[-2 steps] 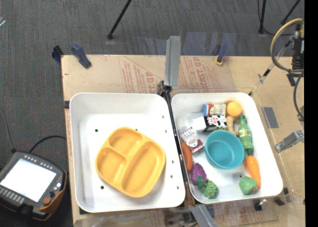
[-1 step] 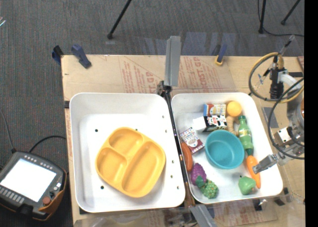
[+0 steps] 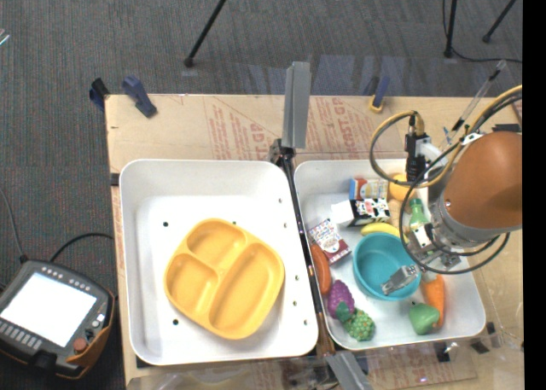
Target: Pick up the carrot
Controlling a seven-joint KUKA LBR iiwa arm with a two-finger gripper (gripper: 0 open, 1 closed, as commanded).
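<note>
Right now I see my gripper down in the right bin, its metal fingers over the rim of the teal bowl; I cannot tell how wide they stand. The carrot lies just right of the bowl, orange and tapered, beside the gripper and not between its fingers. A green pepper sits just below it. Left of the bowl I see purple grapes, green grapes, a long orange-red piece along the bin's left wall and a small printed carton. Above the bowl lie a banana, a black-and-white box and a yellow fruit. In the left bin a glossy yellow plate with three compartments rests alone. Both bins are shallow, white and smooth, on a cardboard-covered bench.
</note>
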